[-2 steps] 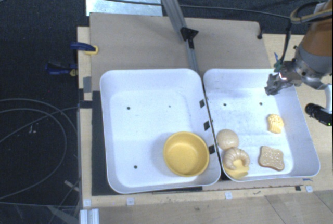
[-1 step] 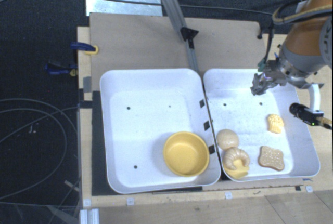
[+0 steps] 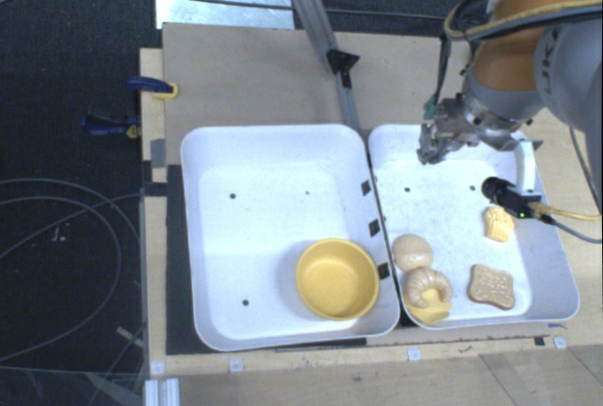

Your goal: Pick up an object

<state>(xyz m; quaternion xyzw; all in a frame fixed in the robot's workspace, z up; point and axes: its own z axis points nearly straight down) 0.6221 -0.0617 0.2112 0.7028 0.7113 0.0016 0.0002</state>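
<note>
Croissant [image 3: 428,287] lying upright-long, claw [image 3: 431,150] above bin

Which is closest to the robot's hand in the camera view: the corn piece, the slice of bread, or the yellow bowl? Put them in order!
Starting from the hand:
1. Small yellow corn piece, right bin, below and to the right of the hand.
2. Brown slice of bread, right bin, near the front edge.
3. Round yellow bowl, left bin, front corner.
</note>
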